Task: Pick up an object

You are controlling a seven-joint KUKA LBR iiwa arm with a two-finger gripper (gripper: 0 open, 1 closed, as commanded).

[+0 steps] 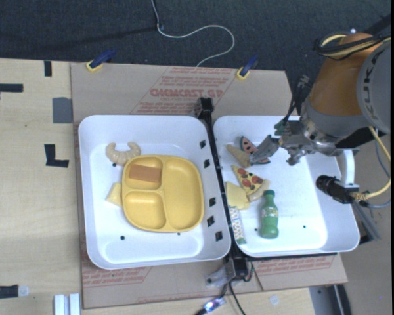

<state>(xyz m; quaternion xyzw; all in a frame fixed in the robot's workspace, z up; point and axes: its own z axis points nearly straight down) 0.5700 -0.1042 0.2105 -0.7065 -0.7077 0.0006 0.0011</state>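
Observation:
My gripper (280, 153) hangs over the back of the right bin (328, 241), fingers spread open with nothing between them. Its left finger (265, 150) is just right of a watermelon slice (247, 144) and a tan food piece (237, 155). In front of those lie a pizza slice (249, 178), a yellow cheese wedge (236, 194) and a green bottle (268, 214) lying on its side. A wrapped bar (236, 224) rests along the bin's left wall.
The left bin (95, 176) holds a yellow divided plate (177, 202) with a brown toast piece (144, 172) in one compartment. A croissant (121, 152) and a pale cheese wedge (114, 193) lie beside the plate. The right bin's right half is bare.

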